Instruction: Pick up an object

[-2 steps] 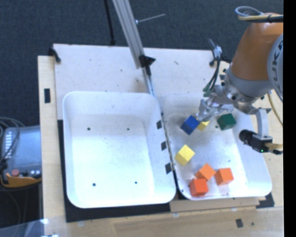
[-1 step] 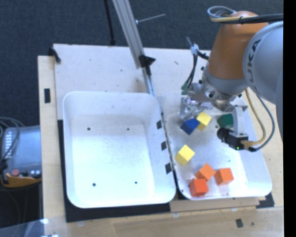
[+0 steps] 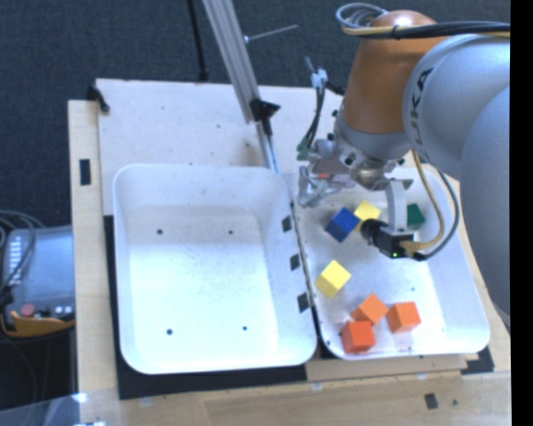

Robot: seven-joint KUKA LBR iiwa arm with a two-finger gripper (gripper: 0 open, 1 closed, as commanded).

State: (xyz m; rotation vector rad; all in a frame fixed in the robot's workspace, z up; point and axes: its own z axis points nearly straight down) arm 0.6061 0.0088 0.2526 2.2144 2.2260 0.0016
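Camera view, items listed from the near edge outward.

Right bin: shallow white moulded plastic, smooth, rounded corners, resting on the table.
Red-orange block: nearest the front rim, touching the orange block behind it.
Second orange block: just beside that pair.
Yellow block: alone mid-bin, well apart from its neighbours, tilted on the diagonal. Likely the easiest pick: it looks small, light and rigid, probably wood or hard plastic, not fragile. Take it across two opposite flat faces; the smooth sides may slip if the jaws close on corners.
Blue block: farther back, near a smaller yellow block and a green block, all crowded under the wrist.
Gripper: low over the bin's far left corner, beside the blue block; jaw state cannot be told, nothing visibly held.
Left bin: same white plastic, faintly speckled floor.
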